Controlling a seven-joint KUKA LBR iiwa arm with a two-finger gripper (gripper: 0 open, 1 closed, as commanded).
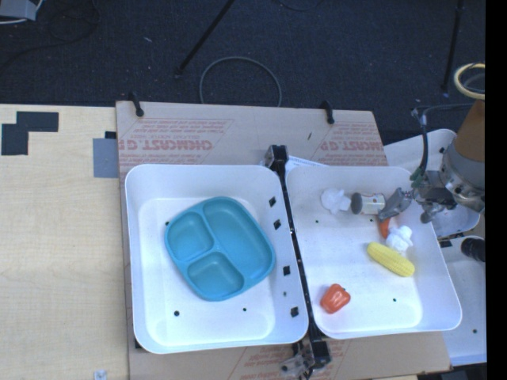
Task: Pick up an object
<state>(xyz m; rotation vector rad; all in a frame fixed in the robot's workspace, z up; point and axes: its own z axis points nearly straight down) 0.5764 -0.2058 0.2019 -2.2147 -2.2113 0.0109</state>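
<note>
Two shallow white bins sit side by side on the bench, the left bin (150,212) and the right bin (356,307), meeting along a black clip-studded seam.

The left bin holds one thing: a teal divided plate (218,248) with three compartments, lying flat and turned slightly askew near the bin's middle.

The grey arm (467,165) enters at the 3 o'clock side of the right bin, its orange band just above the wrist. The gripper (394,204) reaches over the bin's 1 o'clock region; whether its fingers are spread or closed cannot be told, as the metal parts blur together there.

The right bin carries five small things. One yellow corn cob (390,259) lies tilted at about 3 o'clock from the bin's centre. One red-orange toy pepper (335,298) rests toward 6 o'clock, well apart from the rest. One white lumpy item (334,201) sits at 12 o'clock, with a grey cylinder (366,203) just beside it, near the gripper. One small white-and-orange piece (396,234) lies just above the corn, close to touching it.
</note>
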